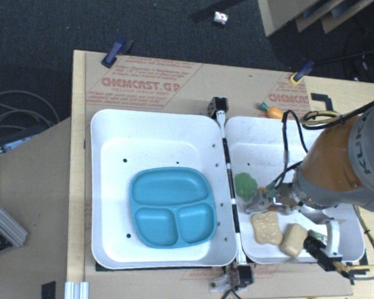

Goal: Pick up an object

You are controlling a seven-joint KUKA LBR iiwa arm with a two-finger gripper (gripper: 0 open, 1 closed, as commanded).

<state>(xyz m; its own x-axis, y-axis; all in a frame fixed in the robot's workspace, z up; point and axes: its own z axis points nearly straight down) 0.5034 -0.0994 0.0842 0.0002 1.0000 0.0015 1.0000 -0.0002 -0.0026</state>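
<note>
My gripper point(260, 202) reaches from the right into the right bin point(265, 136), low over its left part. A green object point(244, 185) lies just left of and above the gripper, close to the fingertips. Two tan bread-like pieces sit near the bin's front: a squarish one point(267, 228) directly below the gripper and a rounder one point(293, 240) to its right. Nothing shows clearly between the fingers. The arm's orange band point(332, 150) and grey wrist cover the bin's right half.
The left bin point(110, 139) holds a blue divided plate point(173, 206). A black clamp point(217, 106) joins the bins at the back, another at the front point(238, 275). A small orange item point(275, 111) lies on the bench behind the right bin. Cables hang near the arm.
</note>
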